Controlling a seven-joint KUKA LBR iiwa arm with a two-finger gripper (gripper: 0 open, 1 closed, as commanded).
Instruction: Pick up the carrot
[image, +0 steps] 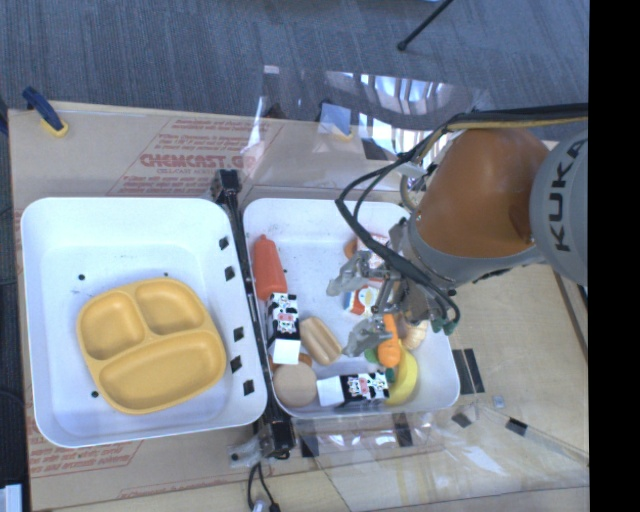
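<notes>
The carrot, a long orange-red tapered piece, lies along the left wall of the right bin, its thick end toward the back. My gripper hangs low over the middle-right of that bin, well to the right of the carrot and not touching it. Its two grey fingers stand apart, open, with a small white and orange item lying in the bin below the gap. The orange-banded wrist hides the bin's right part.
Near the carrot are a black-and-white carton, a hot dog bun, a tan round piece, a second carton, a banana and a small orange fruit with green. The left bin holds a yellow divided plate.
</notes>
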